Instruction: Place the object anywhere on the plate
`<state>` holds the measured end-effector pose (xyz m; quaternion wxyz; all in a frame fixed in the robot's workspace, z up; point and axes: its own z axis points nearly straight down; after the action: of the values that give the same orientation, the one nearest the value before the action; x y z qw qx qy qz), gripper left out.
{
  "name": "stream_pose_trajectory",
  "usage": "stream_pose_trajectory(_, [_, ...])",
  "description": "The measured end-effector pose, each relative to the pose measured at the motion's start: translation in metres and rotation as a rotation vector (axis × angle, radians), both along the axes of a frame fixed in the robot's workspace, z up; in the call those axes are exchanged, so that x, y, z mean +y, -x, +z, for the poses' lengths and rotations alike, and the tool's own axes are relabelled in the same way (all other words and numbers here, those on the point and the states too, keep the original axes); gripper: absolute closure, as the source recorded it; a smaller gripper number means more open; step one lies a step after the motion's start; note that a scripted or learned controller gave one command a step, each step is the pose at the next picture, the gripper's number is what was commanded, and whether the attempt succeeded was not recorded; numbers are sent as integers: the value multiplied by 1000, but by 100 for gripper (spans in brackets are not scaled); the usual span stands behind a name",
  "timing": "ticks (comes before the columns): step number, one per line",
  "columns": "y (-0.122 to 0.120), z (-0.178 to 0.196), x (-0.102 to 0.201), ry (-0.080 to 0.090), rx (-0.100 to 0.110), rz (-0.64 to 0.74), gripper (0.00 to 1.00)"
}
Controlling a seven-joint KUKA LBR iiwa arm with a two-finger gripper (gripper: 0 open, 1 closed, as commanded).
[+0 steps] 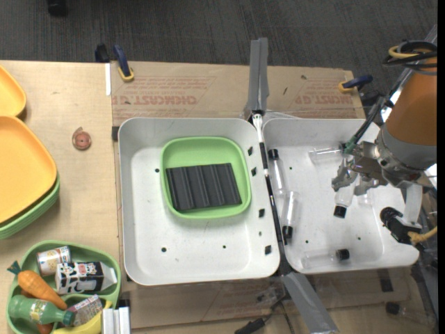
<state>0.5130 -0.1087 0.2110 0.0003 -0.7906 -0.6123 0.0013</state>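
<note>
Plate [206, 145], green, is the landmark, lying in the middle of the left white bin [139, 207] on the surface [69, 96]. Right of the plate stands the second white bin [320, 232]. Above that bin, far right of the plate, is the grey arm [410, 117]. A dark ribbed object [205, 186] lies flat on the plate, inside its rim. The hand [345, 190] hangs right of the plate, well apart; whether it is spread or pressed together, I cannot tell. A small black piece [342, 255] lies lower right of the plate.
</note>
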Motion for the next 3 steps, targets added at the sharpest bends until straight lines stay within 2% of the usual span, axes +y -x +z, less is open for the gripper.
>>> stream_pose_trajectory(1, [-7, -5, 40, -1, 2, 119, 100])
stream_pose_trajectory(2, [-36, -5, 75, 0, 1, 252, 100])
stream_pose_trajectory(3, [-55, -14, 145, 0, 1, 381, 100])
